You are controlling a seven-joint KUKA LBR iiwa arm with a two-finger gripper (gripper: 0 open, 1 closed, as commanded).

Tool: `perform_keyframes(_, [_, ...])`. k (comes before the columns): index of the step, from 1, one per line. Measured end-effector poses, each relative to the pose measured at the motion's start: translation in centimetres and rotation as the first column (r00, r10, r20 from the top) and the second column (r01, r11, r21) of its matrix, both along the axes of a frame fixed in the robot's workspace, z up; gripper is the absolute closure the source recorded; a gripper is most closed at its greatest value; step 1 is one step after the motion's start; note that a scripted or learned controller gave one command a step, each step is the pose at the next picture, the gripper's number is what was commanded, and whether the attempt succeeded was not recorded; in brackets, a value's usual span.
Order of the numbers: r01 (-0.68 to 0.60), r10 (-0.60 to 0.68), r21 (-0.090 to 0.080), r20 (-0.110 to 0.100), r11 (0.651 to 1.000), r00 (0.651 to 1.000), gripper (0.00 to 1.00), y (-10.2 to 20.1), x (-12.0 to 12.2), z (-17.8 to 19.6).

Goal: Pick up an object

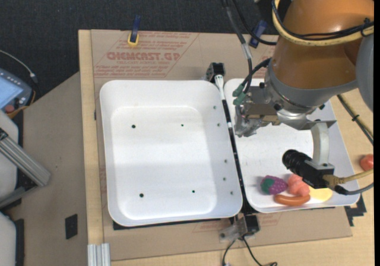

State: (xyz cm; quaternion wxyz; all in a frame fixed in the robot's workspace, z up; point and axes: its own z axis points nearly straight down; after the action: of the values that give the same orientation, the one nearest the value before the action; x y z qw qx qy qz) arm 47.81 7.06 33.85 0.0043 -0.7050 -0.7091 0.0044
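Toys (pixel 288 189) lie at the right bin's (pixel 261 158) near edge, toward the camera from the pincer (pixel 244 125); pincer state cannot be told.

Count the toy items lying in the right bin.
3 visible, clustered at the near edge of the shallow white right bin: purple grape bunch, pink-orange lump, orange sausage-shaped piece. The arm may hide others.

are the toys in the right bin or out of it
In: the purple toy and orange toys lie inside the right bin, near its front rim.
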Motion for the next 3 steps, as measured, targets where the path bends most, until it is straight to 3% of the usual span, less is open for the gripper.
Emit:
perform_keyframes(1, [0.005,-0.005,0.002,0.021,1.0,1.0,1.0,-0.5,0.2,8.2])
perform_keyframes(2, [0.003,-0.003,0.001,0.007,1.0,1.0,1.0,4.3,0.0,-4.5])
perform_keyframes(3, [0.001,-0.001,0.002,0.016,1.0,1.0,1.0,11.1,0.6,-1.0])
